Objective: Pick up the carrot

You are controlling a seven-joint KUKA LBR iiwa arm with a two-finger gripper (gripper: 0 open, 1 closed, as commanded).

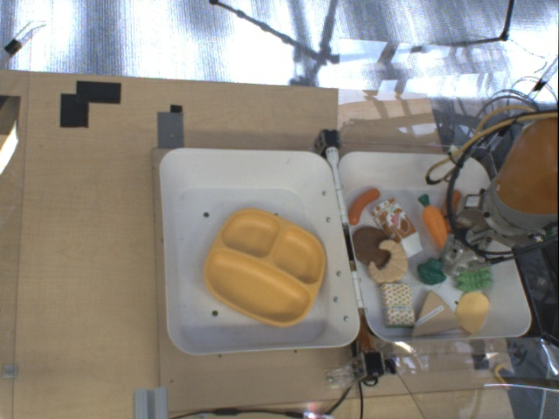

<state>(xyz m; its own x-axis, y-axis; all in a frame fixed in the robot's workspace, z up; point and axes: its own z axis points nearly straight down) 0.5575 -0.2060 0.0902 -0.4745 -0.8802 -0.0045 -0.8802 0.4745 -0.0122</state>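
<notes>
Spanning the whole view, the counter (79, 260) carries two white bins side by side. The left bin (188, 190), well away from the pincer on its far left, holds a yellow plate (265, 265) with three compartments, lying a little askew. The right bin (515, 317) lies under the arm (528, 177), whose grey body and orange band come in from the right edge and cover that bin's right part.

The pincer (456, 256) hangs low over the middle of the right bin; whether its fingers are spread or closed I cannot tell, and nothing can be seen between them. The carrot (434, 220) lies just to its upper left, orange with a green top pointing away from the camera, close beside the pincer but not visibly gripped.

Farther left of the pincer sit a brown piece (368, 241) and, touching it, a tan croissant (389, 264). Above those lie a patterned block (392, 217) and a sausage (362, 205) near the bin's left wall. Below and left of the pincer stand a checked cube (397, 303) and a beige wedge (434, 314). Right below the pincer lies a pale yellow fruit (472, 311). Just beside the pincer are a dark green piece (431, 271) on its lower left and a light green leaf (474, 279) on its lower right.
</notes>
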